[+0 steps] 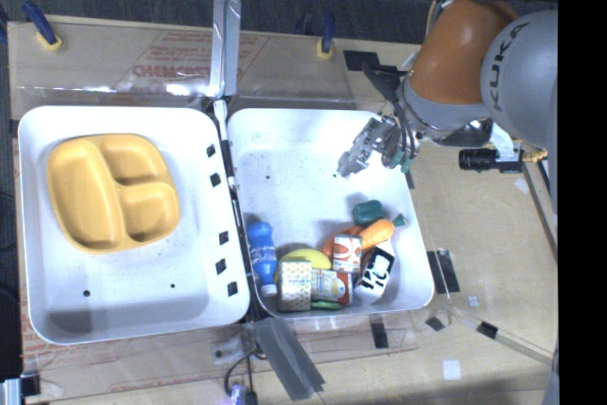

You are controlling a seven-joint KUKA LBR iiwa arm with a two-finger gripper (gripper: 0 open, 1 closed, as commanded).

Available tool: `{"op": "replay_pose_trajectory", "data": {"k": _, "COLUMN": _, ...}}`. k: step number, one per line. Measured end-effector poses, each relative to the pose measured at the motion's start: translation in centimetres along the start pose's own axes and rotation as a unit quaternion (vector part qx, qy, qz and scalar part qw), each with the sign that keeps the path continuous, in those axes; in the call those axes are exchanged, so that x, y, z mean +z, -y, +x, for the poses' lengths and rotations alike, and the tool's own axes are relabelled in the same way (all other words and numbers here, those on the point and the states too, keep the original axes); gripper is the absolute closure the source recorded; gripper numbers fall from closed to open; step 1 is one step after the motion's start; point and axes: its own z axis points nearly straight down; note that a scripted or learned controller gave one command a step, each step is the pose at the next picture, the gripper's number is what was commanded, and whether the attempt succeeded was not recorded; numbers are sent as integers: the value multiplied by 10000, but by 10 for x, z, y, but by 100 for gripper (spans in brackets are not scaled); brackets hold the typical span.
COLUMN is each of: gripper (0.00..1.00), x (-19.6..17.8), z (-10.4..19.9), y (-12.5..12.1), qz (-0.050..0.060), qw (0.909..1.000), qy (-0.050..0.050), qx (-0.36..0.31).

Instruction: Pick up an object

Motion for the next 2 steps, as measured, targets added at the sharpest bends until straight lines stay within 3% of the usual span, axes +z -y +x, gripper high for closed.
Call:
{"op": "replay_pose_trajectory", "data": {"k": 1, "gripper": 0, "x": 0, "z": 0, "y": 0, "qz": 0, "qw": 10000, "qy": 0, "qx": -2}}
{"op": "replay_pose_trajectory", "data": {"k": 2, "gripper": 0, "x": 96, "z": 6, "y": -50, "qz": -4, "qw": 9977, "qy": -2, "qx": 679}}
